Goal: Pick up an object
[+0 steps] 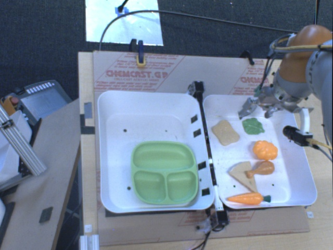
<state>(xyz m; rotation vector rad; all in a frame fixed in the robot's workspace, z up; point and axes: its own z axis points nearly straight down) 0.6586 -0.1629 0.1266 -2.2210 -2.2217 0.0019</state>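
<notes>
1. Gripper (258, 110) hangs over right bin (307, 178), far end, fingers spread wide, holding nothing.
2. Green leaf toy (253, 125) lies just below the fingertips, on the bin floor.
3. Same bin: bread slice (225, 132), orange pumpkin (265, 150), drumstick (259, 169), carrot (248, 198).
4. Left bin (112, 139) holds green divided plate (165, 171).

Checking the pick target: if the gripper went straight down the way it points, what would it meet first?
Probably the green leaf, which lies just below the gripper; depth is unclear from this slant.
</notes>
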